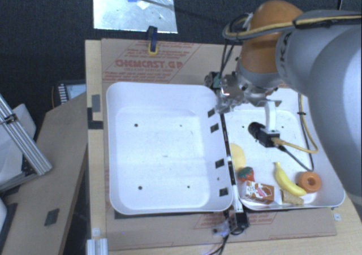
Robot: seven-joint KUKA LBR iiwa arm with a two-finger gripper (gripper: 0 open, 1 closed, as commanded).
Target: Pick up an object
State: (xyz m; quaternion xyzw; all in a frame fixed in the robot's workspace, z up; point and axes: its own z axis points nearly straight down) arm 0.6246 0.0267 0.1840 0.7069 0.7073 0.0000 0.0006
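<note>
- Six small things to pick from, all bunched at lower right of frame, in near end of right bin point(243, 121): banana point(284, 178), orange ring point(309, 181), yellow lump point(238, 155), red lump point(245, 174), red-white packet point(259, 191), tan piece point(293, 198).
- Gripper point(225, 94) up at middle of frame, a bit right, by the wall btw left bin point(164, 146) and right bin. Well apart from the pile.
- Too tucked under the wrist to say if grip is loose or squeezed tight. Holding nothing, as far as seen.
- Best pick prob. banana. Lies slanted, top end up-left, low end touching or just beside tan piece, orange ring just beside on right.
- Looks like a toy, so prob. light & stiff, not mushy. Smooth skin, maybe a bit slippy.
- Best to grab across fat middle, the short way. Near a tip = thin & curved, could spin or pop out.
- Must turn grip to match the slant, else risk of bumping orange ring.
- Orange ring: prob. light too. Could pinch one side, thru the hole. Small target tho.
- Red-white packet: flat & low, hard to get hold of. Skip.
- Yellow lump & red lump: round, may roll away when squeezed. Also right by the wall on left side of right bin, so little room to come down.
- Tan piece: flat, low, maybe half under banana's end; can't say for sure.
- No sign of easy-to-break stuff, so firm squeeze prob. ok. Just a guess.
</note>
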